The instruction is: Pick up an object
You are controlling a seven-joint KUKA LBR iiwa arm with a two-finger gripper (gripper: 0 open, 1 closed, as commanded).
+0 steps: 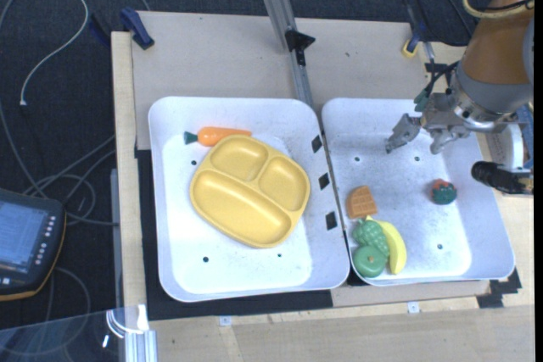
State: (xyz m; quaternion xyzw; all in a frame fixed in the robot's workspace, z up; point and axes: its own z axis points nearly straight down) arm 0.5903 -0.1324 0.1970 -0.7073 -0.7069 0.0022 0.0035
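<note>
Two white bins sit side by side on the bench. I see the left bin [170, 182] holding a yellow divided plate [249, 189], tilted across its middle, with a toy carrot [222, 134] just beyond the plate's far-left edge, touching or nearly touching it; I cannot tell which.

In the right bin [484, 225], a small red-and-green toy [444, 192] lies right of centre, alone on bare floor. Near the bin's near-left corner I see a cluster: a tan waffle-like piece [362, 202], then a green bunch of grapes [370, 233], a banana [393, 247] and a green round piece [368, 261], packed close together against the left wall.

My arm [501, 47] comes in from the right. The gripper [422, 135] hangs over the far part of the right bin, jaws spread apart, nothing between them. It is well apart from the cluster and nearer the red-and-green toy, not touching it.
</note>
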